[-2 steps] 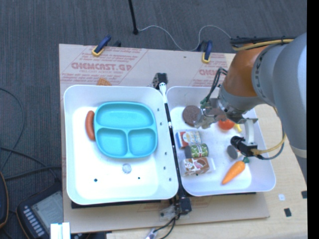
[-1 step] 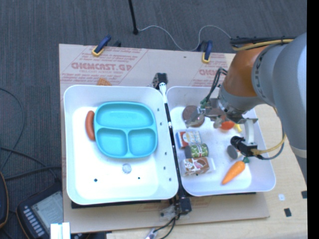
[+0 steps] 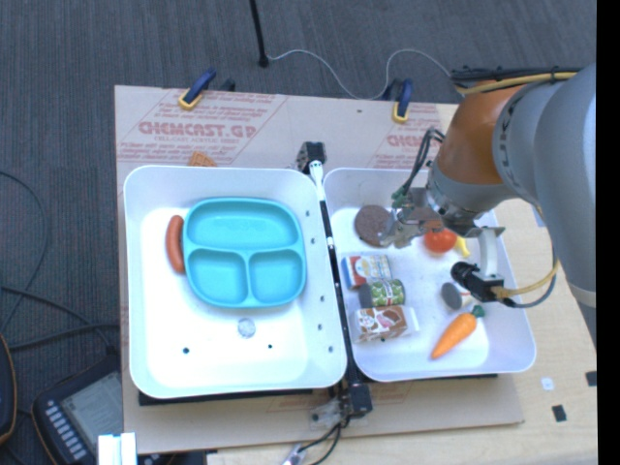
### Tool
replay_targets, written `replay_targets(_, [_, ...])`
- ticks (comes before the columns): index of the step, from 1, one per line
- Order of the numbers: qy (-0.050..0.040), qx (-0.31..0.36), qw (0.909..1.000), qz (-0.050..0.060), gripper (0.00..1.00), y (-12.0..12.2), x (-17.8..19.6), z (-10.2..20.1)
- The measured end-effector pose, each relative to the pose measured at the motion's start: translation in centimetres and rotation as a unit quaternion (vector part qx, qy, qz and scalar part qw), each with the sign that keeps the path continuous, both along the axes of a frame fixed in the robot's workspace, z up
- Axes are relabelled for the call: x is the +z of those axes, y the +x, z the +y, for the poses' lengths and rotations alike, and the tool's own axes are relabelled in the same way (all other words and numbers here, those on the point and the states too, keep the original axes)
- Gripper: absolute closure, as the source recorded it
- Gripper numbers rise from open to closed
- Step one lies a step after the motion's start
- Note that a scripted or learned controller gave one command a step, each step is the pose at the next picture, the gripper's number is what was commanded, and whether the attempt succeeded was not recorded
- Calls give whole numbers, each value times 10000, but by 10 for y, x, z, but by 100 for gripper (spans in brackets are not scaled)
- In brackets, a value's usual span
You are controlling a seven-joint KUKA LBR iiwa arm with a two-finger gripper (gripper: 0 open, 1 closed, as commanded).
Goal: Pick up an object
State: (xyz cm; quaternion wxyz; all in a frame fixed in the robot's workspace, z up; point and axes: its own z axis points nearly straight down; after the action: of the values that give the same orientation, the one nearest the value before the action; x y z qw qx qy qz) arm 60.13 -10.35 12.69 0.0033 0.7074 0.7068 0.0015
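My gripper (image 3: 409, 223) hangs low over the back of the right bin (image 3: 513, 356), between a brown round patty (image 3: 369, 223) on its left and a red tomato (image 3: 441, 241) on its right. It is close to both, and I see nothing held in it. The grey arm with its orange band (image 3: 475, 139) covers the bin's back right corner. Further forward lie a small striped carton (image 3: 367, 268), a green-labelled can (image 3: 386, 294), a red-and-white packet (image 3: 382, 324), a grey pebble (image 3: 451, 295) and an orange carrot (image 3: 453, 334).
The left bin (image 3: 155, 356) holds a blue divided plate (image 3: 244, 252), a red sausage (image 3: 175, 243) beside its left edge and a small clear disc (image 3: 246, 328). A black clip (image 3: 312, 153) sits at the back of the ridge between the bins. A black cable (image 3: 504, 294) loops off the wrist.
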Motion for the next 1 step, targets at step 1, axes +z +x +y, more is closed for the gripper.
replay_targets(1, [0,1,10000,1,0,0,0,0])
